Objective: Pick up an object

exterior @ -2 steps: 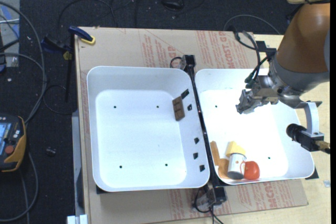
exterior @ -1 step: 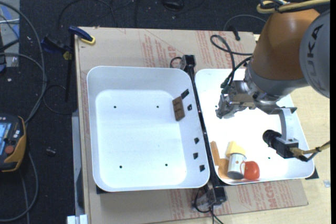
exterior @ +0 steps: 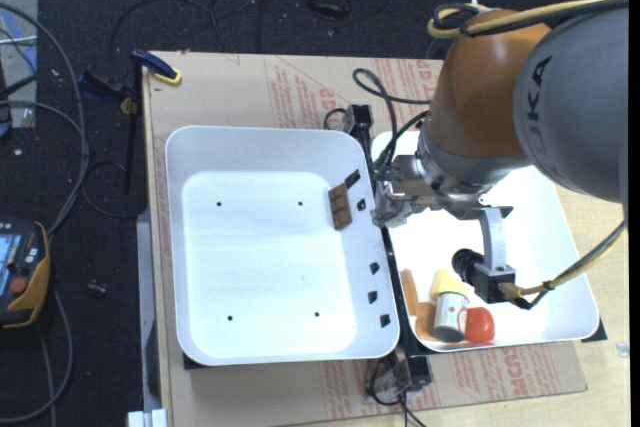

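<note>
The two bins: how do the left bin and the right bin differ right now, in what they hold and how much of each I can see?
The left bin lies in full sight, while the arm covers much of the right bin. The left bin holds only a small brown piece by its right wall; the right bin holds a cluster at its near edge: a red object, a yellowish one, an orange one. Both are shallow, white, with rounded corners.

Arm (exterior: 520, 105) over right bin (exterior: 560, 215); red obj (exterior: 479, 324) near front edge.
</note>
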`<action>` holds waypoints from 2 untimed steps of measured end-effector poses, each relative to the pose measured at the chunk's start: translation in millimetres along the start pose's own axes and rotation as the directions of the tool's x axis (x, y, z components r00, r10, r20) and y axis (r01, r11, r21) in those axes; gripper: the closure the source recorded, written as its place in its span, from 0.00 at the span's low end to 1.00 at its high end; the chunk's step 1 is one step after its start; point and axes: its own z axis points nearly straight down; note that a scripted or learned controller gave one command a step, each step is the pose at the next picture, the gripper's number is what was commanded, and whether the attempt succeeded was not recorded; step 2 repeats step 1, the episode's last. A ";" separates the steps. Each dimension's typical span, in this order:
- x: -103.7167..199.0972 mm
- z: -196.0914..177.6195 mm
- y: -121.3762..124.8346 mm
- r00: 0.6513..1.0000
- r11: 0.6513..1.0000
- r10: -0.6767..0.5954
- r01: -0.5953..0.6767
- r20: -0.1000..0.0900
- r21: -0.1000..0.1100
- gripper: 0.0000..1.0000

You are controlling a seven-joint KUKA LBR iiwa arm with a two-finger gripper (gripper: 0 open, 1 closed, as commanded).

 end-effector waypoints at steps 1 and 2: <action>53.4 -4.9 2.5 1.000 1.000 -0.001 0.001 0.000 -0.002 1.00; 53.4 -4.9 2.5 1.000 1.000 -0.001 0.001 0.000 -0.002 1.00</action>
